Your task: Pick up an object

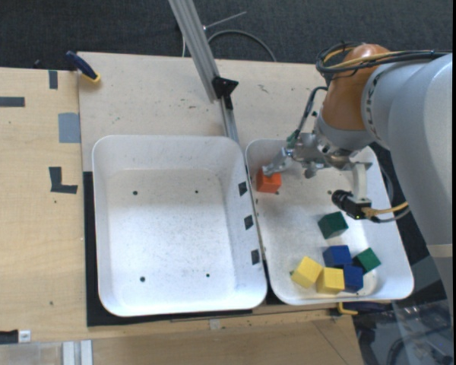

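Observation:
A small orange block (269, 182) lies at the left edge of the right bin (387, 280), close to the divide between the two bins. My gripper (292, 164) hangs over the upper part of that bin, just up and right of the orange block and very close to it. I cannot make out whether the block is touched or gripped. Further down the same bin lie a dark green block (333, 224), a blue block (337, 255), a green block (367, 260) and two yellow blocks (307, 271).
The left bin (106, 158) stands beside the right one on a black mat. A slanted metal pole (197, 44) runs from the top down to the bins' shared edge. A black cable (365, 207) loops off the wrist over the right bin.

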Controlling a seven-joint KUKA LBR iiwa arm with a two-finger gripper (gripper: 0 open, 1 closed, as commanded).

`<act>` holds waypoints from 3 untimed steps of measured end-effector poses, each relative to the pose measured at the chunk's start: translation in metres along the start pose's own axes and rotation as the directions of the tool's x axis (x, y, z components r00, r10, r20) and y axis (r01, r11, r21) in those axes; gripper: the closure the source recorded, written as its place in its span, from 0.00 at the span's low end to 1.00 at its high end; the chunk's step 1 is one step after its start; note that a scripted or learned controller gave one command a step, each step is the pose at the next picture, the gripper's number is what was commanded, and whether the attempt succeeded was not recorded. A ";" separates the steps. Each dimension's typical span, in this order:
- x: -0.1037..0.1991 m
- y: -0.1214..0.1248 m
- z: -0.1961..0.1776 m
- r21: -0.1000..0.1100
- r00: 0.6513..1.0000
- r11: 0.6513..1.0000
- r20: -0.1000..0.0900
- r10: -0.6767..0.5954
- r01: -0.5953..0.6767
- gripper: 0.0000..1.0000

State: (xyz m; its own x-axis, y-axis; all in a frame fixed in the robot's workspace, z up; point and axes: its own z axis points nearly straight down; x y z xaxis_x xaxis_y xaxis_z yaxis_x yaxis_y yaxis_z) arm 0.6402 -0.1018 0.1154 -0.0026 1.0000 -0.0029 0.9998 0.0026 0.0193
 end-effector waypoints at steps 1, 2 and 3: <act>0.000 0.002 -0.011 -0.006 1.000 1.000 0.000 -0.001 0.001 1.00; -0.007 0.003 -0.057 0.016 1.000 1.000 -0.002 0.001 -0.001 1.00; -0.006 0.013 -0.118 0.013 1.000 1.000 -0.002 0.001 -0.001 1.00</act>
State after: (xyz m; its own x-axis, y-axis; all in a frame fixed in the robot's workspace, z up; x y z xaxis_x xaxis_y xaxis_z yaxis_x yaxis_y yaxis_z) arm 0.6505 -0.1078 0.2339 -0.0019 1.0000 -0.0011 1.0000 0.0019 0.0063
